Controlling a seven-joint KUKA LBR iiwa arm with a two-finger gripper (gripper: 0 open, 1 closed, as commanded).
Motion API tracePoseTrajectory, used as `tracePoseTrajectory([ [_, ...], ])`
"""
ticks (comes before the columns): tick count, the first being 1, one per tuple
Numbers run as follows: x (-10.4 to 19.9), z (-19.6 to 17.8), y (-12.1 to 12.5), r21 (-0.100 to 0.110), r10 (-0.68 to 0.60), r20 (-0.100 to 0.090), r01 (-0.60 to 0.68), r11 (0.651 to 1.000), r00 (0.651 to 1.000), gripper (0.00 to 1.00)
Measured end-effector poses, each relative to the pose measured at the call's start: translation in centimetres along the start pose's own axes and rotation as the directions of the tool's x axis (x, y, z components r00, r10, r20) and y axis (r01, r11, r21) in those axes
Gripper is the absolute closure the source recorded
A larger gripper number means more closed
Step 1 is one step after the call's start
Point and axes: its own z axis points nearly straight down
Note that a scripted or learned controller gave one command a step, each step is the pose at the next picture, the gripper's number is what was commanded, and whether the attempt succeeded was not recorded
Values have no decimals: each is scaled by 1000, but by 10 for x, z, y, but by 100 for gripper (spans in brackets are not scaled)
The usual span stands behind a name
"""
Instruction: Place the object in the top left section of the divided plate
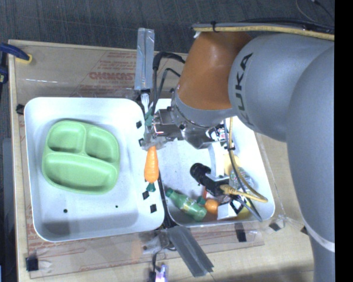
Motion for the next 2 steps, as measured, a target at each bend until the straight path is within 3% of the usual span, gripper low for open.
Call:
tracePoseTrajectory([
  [1,37,66,62,1,-46,1,46,999,999,100],
  [2,135,33,136,-1,-162,1,162,987,987,100],
])
